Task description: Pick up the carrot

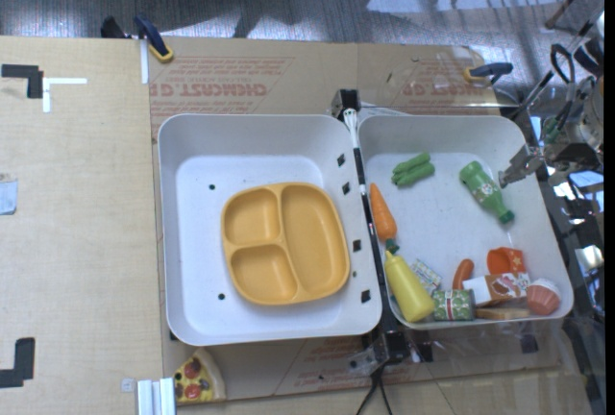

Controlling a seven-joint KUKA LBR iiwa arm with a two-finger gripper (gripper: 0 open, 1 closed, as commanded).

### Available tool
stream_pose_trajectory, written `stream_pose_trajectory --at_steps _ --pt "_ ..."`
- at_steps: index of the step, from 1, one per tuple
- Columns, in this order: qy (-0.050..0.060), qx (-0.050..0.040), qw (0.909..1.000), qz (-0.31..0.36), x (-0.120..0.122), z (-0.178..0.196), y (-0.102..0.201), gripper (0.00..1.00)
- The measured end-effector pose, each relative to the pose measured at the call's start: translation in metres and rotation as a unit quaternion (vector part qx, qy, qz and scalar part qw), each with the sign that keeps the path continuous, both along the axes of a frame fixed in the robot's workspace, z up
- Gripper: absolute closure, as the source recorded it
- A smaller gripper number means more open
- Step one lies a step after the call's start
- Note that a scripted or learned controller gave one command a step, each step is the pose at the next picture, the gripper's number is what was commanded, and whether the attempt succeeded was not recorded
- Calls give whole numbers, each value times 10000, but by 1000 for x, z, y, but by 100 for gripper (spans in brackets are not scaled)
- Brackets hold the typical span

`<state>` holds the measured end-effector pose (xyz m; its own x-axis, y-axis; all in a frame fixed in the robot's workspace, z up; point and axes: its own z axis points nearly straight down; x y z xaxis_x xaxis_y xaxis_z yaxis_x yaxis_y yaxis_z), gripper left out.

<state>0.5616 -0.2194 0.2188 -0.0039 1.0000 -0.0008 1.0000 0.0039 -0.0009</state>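
Orange carrot (382,212) lies well apart from the seemingly right-edge end effector (524,163).

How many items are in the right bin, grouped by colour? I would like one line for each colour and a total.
Green: 3, the peas, the bottle and the small can
Orange: 1, the carrot
Yellow: 1, the squeeze bottle
Red or red-orange: about 4, crowded in the near right corner, hard to separate
Total: about 9
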Motion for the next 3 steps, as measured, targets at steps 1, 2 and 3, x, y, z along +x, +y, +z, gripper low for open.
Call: stream_pose_trajectory --at_steps 1,2,3 --pt "-9 -3 9996 -289 -2 39 74 0" --pt "6 -11 9987 -511 16 322 99 0" --pt "13 -6 9976 696 82 266 117 0"
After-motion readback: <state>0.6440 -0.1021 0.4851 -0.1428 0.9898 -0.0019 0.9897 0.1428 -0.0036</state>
